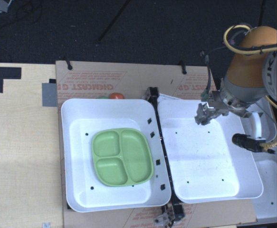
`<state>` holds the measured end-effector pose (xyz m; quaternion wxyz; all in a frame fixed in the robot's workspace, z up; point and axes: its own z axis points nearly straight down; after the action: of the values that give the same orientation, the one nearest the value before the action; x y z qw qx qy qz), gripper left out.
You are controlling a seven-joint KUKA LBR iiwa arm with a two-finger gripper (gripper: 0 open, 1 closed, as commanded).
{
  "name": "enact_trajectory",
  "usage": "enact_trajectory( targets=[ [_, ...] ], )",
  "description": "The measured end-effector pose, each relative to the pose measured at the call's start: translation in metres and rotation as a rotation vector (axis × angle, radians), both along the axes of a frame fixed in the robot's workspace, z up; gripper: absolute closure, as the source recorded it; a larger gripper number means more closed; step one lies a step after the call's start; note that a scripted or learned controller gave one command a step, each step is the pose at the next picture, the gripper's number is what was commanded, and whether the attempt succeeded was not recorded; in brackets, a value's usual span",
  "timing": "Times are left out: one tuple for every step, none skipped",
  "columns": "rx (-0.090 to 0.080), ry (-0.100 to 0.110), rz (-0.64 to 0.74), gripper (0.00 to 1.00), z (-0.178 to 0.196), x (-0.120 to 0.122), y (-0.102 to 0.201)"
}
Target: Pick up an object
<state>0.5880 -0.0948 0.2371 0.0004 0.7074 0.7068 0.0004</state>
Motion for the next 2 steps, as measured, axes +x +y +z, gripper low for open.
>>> enact_trajectory(
  targets=[
    [0.003, 0.004, 0.005, 1.0, 0.008, -0.012, 0.048],
    [0.002, 0.007, 0.005, 1.0, -0.006, -0.029, 0.102]
  ],
)
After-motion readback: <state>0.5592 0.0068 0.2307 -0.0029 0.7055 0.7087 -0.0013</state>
